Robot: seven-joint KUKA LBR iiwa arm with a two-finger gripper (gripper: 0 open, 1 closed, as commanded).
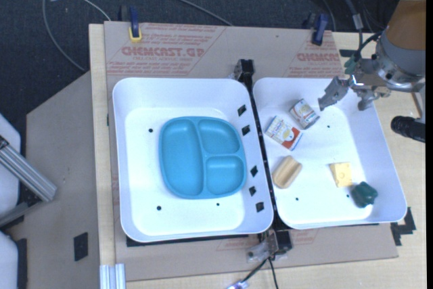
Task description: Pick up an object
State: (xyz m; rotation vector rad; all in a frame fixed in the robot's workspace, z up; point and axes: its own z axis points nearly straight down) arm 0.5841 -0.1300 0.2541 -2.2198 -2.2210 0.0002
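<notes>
The right bin (379,213) holds several small objects: a silvery wrapped packet (304,112), a white and red carton (283,132), a tan bread-like piece (286,172), a yellow block (342,173) and a dark green lump (364,194). My gripper (349,95) hangs over the bin's far right part, just right of the silvery packet. Its two grey fingers are spread apart with nothing between them.
The left bin (128,145) holds a blue divided plate (202,156). A row of black clips (247,139) runs along the seam between the bins. Clamps (134,29) sit at the board's far edge, and cables lie on the dark floor beyond.
</notes>
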